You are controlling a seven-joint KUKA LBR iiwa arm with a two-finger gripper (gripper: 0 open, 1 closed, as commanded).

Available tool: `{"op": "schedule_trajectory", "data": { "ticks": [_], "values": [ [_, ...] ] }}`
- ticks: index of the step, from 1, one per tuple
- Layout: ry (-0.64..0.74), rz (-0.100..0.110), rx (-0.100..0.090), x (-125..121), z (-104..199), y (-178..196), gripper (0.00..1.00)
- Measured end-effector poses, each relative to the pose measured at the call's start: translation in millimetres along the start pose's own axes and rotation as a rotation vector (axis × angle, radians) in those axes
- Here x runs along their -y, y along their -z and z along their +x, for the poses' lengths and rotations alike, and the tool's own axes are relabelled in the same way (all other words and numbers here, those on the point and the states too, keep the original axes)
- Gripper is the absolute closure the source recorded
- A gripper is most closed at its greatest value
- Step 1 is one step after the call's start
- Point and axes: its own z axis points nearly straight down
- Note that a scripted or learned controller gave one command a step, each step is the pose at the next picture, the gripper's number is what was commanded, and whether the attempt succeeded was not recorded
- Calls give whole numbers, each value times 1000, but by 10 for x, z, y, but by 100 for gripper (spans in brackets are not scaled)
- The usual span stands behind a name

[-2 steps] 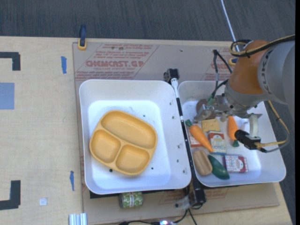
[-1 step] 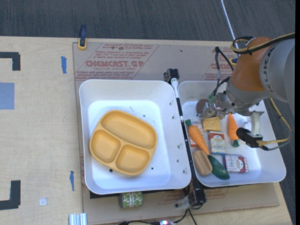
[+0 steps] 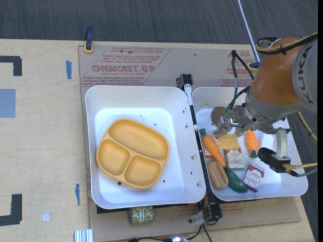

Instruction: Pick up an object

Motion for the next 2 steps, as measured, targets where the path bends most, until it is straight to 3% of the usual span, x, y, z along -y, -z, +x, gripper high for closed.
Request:
{"op": "schedule_trajectory", "data": {
  "ticks": [1, 2],
  "values": [
    [0, -3, 1, -63, 696, 320, 100],
    [0, -6, 1, -74, 695, 423, 100]
  ]
}}
